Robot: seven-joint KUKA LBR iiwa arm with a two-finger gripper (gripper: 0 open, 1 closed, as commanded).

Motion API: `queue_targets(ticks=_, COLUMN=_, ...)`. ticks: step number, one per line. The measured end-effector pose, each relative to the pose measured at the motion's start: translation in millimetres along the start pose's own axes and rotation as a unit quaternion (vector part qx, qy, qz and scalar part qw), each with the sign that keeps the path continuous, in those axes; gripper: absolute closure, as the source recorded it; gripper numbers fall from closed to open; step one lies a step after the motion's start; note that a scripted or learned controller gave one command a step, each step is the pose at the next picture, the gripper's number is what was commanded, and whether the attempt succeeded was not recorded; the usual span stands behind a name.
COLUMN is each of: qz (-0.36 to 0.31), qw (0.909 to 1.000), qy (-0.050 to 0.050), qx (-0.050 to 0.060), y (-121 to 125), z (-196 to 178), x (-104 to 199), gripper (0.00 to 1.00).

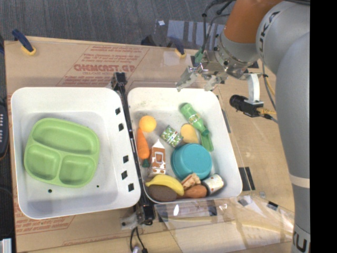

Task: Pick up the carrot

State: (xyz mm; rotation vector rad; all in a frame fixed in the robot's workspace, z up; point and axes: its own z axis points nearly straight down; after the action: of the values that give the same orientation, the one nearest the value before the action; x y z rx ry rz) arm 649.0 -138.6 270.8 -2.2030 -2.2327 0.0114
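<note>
Carrot (143,145), orange and slim, lies lengthwise along the left wall of the right-hand white bin (225,136), with its narrow dark-green end pointing toward the front edge of the counter (63,62). An orange ball (147,124) sits just beyond its thick end, and a small white and orange carton (158,159) stands just beside it on the right.

More toy food crowds the same bin: a green bottle (192,117) toward the back, a pale yellow fruit (189,134) next to a small green-checked block (171,136), and a teal bowl (192,161) near the middle. A yellow banana (165,183) rests on a dark brown item (161,193) at the front edge.

The left-hand bin (21,109) holds a light-green divided plate (61,152). The two bins touch along a black clipped seam.

The gripper (201,80) hovers over the back rim of the right-hand bin, well apart from the carrot. Its two metal fingers (185,80) are spread apart, with nothing between them. The grey arm (284,41) with its orange band reaches in from the right side of the counter.
</note>
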Motion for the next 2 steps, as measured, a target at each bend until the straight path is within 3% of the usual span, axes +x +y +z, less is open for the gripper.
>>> queue_targets(ticks=1, qz=-0.07, qw=0.9975, qy=-0.001, qx=-0.007, y=-16, z=141, x=28, gripper=0.0)
queue_targets(ticks=2, qz=-0.007, qw=0.9998, qy=0.0, qx=-0.019, y=-21, z=156, x=38, gripper=0.0)
